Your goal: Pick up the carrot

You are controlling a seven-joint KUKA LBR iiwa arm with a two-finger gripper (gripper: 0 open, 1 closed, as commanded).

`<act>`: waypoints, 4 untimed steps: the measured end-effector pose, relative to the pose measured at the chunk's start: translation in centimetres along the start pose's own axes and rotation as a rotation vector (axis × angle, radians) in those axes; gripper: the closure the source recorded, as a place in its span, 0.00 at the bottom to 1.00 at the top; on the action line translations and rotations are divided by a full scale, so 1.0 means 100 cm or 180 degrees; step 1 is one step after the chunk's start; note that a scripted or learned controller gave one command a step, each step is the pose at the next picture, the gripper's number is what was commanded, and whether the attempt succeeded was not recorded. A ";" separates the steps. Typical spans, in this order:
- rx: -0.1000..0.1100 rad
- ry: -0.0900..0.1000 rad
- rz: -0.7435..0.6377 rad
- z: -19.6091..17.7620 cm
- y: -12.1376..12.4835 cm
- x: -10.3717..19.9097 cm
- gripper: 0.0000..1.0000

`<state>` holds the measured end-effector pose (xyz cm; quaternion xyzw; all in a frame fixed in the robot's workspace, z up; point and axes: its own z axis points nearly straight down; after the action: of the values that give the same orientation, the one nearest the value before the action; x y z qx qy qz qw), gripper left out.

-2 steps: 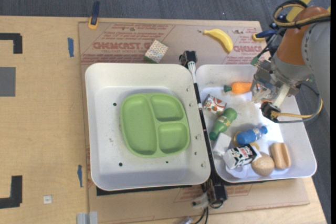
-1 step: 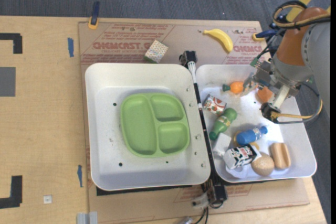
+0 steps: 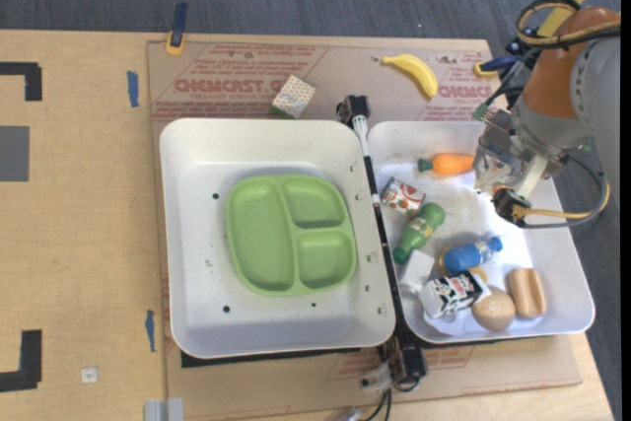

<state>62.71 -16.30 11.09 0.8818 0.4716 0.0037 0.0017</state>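
Carrot [image 3: 454, 165] lies free at far end of right bin [image 3: 577, 261], beside bottle [image 3: 418, 230]. Gripper [image 3: 499, 182] sits just right of carrot, poised for approach; jaws' spacing cannot be told.

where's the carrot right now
The small orange carrot lies in the right white bin, near its far edge, just left of the claw.

The grey arm [image 3: 592, 84] reaches in from the right, its orange band [image 3: 557, 79] above the wrist; the wrist bends downward and leftward; the tool [image 3: 490, 175] hangs low at its end, with yellow and black cables looping beside it.
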 end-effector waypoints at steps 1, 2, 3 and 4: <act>0.0003 -0.0003 0.0000 0.001 0.000 0.000 0.00; 0.0044 0.0046 0.0381 0.022 0.006 -0.014 0.00; 0.0009 0.0020 0.0368 0.009 0.009 -0.016 1.00; 0.0023 0.0031 0.0368 0.010 0.008 -0.014 0.00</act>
<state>62.59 -17.94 10.08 0.9076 0.4198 0.0064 -0.0040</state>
